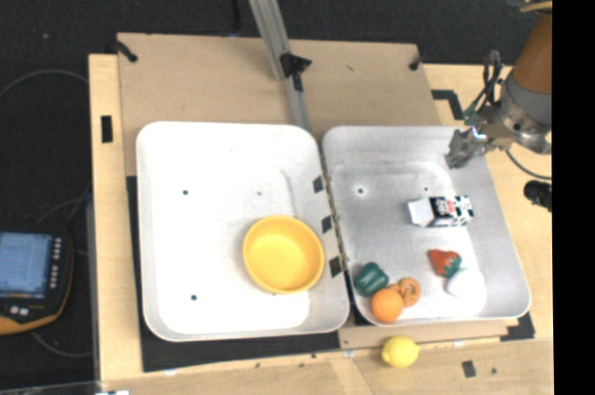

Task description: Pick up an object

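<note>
Claw (462, 149) hovering over the right bin's (390, 151) far right corner.
Whether it is gaping or closed is not showing clearly; the orange (387, 305), strawberry (444, 262) and small white carton (439, 211) are lying in that bin, well apart from it.

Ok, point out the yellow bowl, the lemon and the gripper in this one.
yellow bowl (283, 253): camera view, on its inner floor.
lemon (400, 351): camera view, on its middle, outside the bins.
gripper (461, 150): camera view, at its fingertips.

Bright, even overhead light — soft shadows, slightly blurry.
</note>
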Robot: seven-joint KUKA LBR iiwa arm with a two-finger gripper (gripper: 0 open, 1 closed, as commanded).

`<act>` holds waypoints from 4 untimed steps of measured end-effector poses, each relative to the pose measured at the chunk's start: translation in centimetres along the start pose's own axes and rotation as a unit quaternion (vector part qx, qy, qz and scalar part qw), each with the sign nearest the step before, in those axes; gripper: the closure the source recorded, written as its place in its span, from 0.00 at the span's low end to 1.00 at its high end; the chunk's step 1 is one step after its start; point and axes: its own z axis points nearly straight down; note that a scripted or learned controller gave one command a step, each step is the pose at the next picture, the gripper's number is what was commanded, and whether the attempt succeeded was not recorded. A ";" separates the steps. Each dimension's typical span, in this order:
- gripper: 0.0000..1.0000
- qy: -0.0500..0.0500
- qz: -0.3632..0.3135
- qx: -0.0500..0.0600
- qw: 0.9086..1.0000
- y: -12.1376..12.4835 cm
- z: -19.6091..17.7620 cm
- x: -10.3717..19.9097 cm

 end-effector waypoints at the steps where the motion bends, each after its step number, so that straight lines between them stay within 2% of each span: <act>1: 1.00 0.000 0.000 0.001 1.000 0.1 -2.8 -0.1; 2: 1.00 0.001 -0.002 0.002 1.000 1.0 -3.0 5.9; 4: 1.00 0.001 0.000 0.002 1.000 1.7 -2.8 15.5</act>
